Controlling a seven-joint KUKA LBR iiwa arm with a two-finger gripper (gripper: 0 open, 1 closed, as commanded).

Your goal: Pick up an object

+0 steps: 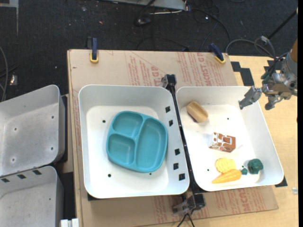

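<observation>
Camera view: end effector (260,100) poised over right bin's (272,141) upper right rim, fingers apart, gripping nothing. Worth coming straight down on bread roll (197,111), nearest and standing alone. Brown carton (223,142), corn (225,164), carrot (227,176) and broccoli (255,166) close together. Arm cropped at frame edge.

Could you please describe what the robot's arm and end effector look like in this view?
At the view's right edge, the end effector is grey metal with two slim dark fingers. Thin cables, some teal, run along its body. A sliver of the arm's orange band shows above it.
</observation>
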